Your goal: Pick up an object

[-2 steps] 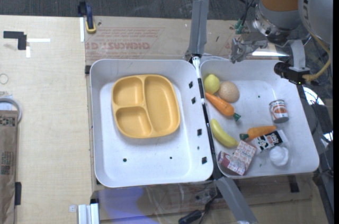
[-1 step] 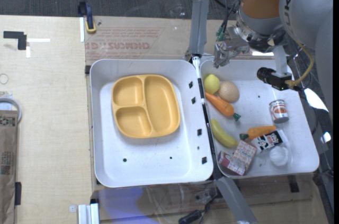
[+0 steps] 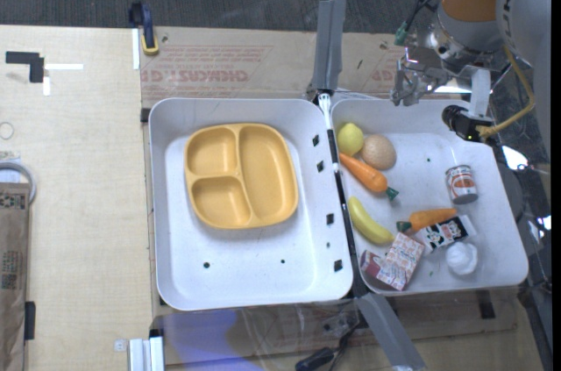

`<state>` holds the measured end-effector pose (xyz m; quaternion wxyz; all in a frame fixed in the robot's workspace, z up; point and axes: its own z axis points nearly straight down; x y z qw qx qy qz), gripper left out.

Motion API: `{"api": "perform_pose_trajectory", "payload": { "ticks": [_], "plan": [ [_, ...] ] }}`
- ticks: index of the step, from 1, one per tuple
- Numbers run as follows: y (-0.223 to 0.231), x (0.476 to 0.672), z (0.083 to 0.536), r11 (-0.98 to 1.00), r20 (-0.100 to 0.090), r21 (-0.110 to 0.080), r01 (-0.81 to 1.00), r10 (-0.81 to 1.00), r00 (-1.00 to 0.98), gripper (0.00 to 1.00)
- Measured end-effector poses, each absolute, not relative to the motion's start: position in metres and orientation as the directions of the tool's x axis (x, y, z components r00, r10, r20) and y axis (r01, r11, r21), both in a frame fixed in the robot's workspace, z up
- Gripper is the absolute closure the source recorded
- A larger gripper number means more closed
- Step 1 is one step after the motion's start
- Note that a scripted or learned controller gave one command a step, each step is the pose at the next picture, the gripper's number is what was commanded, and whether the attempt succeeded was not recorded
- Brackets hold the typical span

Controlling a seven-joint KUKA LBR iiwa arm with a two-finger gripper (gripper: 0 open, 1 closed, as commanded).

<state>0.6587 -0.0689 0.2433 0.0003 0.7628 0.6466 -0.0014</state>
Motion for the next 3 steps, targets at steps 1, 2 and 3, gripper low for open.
{"api": "perform_pose_trajectory", "payload": {
  "ticks": [1,2,3],
  "plan": [
    [-0.069,0.659,0.251,-0.161,-0.005,-0.003,0.987,0.987,0.161,1.00],
    [-0.069,0.659,0.260,-0.158,-0.007,-0.005,0.987,0.987,0.158,1.00],
    [-0.017,0.659,0.259,-0.071,-0.001,-0.003,0.997,0.997,0.071,1.00]
  ]
}}
